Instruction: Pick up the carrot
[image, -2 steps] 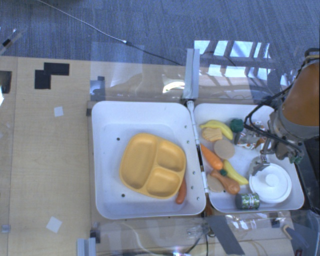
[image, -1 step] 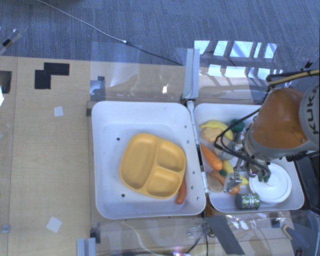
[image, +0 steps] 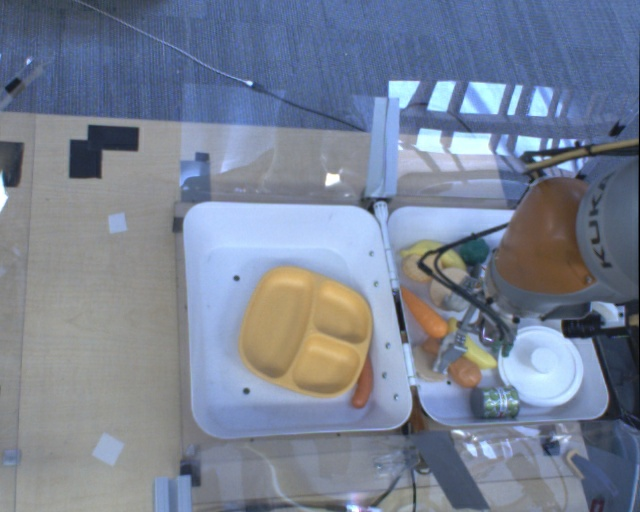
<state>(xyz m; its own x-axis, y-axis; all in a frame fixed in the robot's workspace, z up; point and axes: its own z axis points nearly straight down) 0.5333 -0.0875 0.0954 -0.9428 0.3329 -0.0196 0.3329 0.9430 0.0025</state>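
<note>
The jaws (image: 458, 350), whose spread I cannot tell, hang among crowded toy food beside the carrot (image: 425, 314) by the right bin's (image: 590, 405) left wall, so they could easily close on a neighbour instead.

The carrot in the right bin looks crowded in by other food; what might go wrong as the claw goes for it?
The gripper is low among packed items, so it may close on the orange piece or yellow food beside the carrot instead. The carrot also lies slanted near the bin wall, which could block a finger or let the carrot slip out.
</note>
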